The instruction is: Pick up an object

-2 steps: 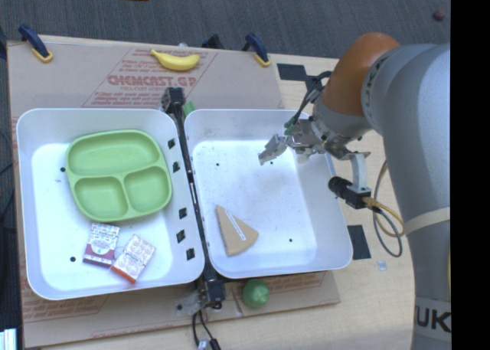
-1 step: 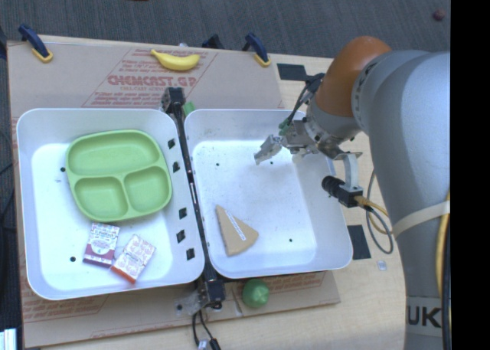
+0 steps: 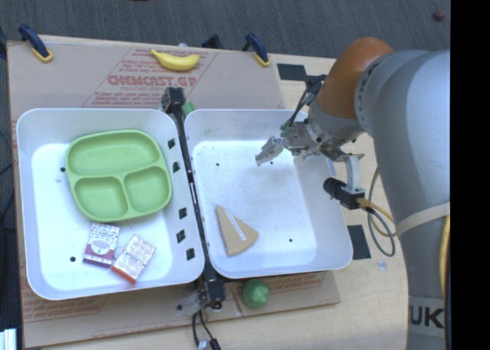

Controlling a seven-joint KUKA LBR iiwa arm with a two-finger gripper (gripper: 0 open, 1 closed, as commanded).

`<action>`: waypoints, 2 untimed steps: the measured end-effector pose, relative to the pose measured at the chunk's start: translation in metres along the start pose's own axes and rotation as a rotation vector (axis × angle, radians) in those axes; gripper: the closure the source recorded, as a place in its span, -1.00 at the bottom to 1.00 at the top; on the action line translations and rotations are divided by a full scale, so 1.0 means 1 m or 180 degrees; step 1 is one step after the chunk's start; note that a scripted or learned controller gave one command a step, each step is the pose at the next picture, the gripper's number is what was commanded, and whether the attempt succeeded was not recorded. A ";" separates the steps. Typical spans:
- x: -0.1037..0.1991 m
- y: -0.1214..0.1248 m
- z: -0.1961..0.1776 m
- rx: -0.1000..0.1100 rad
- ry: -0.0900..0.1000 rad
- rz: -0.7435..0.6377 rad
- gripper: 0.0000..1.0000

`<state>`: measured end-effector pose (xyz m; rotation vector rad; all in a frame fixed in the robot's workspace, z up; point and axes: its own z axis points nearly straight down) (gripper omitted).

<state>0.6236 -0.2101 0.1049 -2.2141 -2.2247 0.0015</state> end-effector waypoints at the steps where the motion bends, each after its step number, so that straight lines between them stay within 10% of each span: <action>1: 0.000 -0.001 0.002 0.0002 0.0002 0.0001 -1.00; 2: 0.000 -0.014 -0.004 0.0001 0.0000 0.0003 -1.00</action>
